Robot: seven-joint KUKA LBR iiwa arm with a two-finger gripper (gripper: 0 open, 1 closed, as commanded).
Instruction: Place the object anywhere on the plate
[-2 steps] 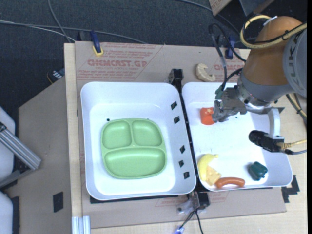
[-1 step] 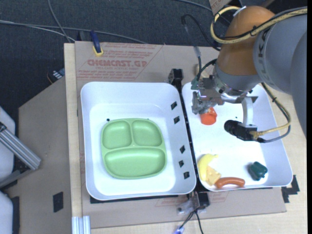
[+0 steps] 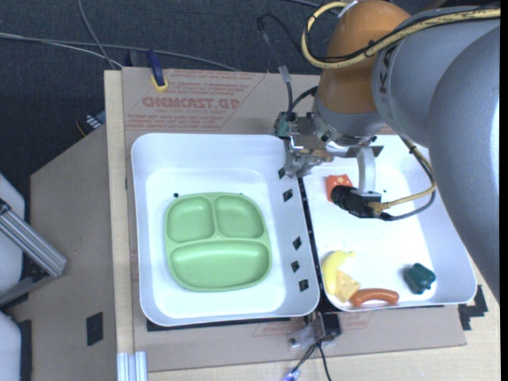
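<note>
A green plate (image 3: pixel 216 240) with three compartments lies in the left bin (image 3: pixel 151 213). The right bin (image 3: pixel 444 244) holds a small red-orange object (image 3: pixel 337 183) near its upper left, a yellow banana (image 3: pixel 337 272), a red sausage (image 3: pixel 373 297) and a dark green object (image 3: pixel 419 277) along its front. My gripper (image 3: pixel 321 155) hangs over the upper left corner of the right bin, close to the wall between the bins and just above the red-orange object. Nothing is seen held in it.
The grey arm with its orange band (image 3: pixel 357 46) covers the right bin's far right part. A black part with a yellow cable (image 3: pixel 361 202) hangs just right of the red-orange object. Cardboard (image 3: pixel 198 94) lies under the bins.
</note>
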